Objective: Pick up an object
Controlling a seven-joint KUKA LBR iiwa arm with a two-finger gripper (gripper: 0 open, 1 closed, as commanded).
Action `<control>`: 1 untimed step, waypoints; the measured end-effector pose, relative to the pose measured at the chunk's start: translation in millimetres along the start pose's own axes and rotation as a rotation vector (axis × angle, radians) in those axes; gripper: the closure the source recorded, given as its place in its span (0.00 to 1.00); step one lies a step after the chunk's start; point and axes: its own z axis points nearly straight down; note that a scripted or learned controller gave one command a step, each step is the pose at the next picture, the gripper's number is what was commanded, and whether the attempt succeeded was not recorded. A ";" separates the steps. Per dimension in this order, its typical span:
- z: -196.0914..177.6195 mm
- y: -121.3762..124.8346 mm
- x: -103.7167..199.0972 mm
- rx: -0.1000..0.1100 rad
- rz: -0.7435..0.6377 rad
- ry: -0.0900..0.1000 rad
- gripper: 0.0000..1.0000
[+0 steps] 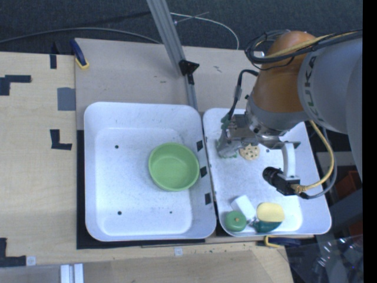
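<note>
My gripper (227, 148) reaches down into the right bin (306, 220), near its left wall. A round tan cookie (250, 152) with dark spots lies just right of the gripper tip, close beside it. At the bin's near edge lie a green round toy (235, 221), a white block (243, 205), a yellow piece (271, 211) and a small teal piece (268, 225). The left bin (106, 158) holds a green bowl (173, 166), standing upright.
A slanted metal pole (171, 37) with a black clamp rises behind the bins. The arm's bulk covers the right bin's far right part. Black tape marks and a blue-yellow clip (79, 54) lie on the wooden bench at left.
</note>
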 end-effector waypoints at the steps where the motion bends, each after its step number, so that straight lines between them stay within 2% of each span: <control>1: 0.1 -6.9 64.1 0.000 -0.001 0.001 1.00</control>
